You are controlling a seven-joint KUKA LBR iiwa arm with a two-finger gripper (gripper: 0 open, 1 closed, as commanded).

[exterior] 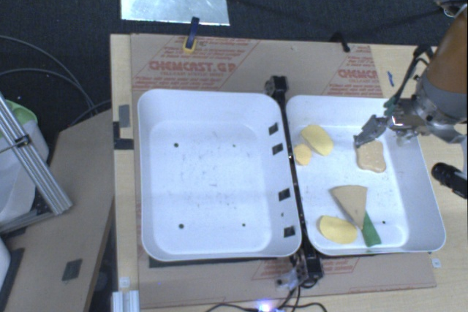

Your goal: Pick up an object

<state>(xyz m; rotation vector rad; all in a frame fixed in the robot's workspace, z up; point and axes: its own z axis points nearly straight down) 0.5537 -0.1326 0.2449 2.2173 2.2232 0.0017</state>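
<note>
My gripper [382, 135] hangs over the far part of the right bin [424, 190], open, just above a pale tan flat piece [371, 156]. One dark finger [365, 134] splays left over that piece's far edge, and nothing sits between the fingers. Further left lie a yellow lump [317, 139] and a small yellow bit [302, 154]. Toward the near side rest a tan wedge [351, 201], a yellow oval [337, 229] and a green strip [371, 231].
The left bin [157, 113] adjoins the right one along a black-clipped divider [287, 164]. Both stand on a cardboard sheet [219, 62]. The grey arm [446, 95] comes in from the right. A metal frame [29, 157] stands at far left.
</note>
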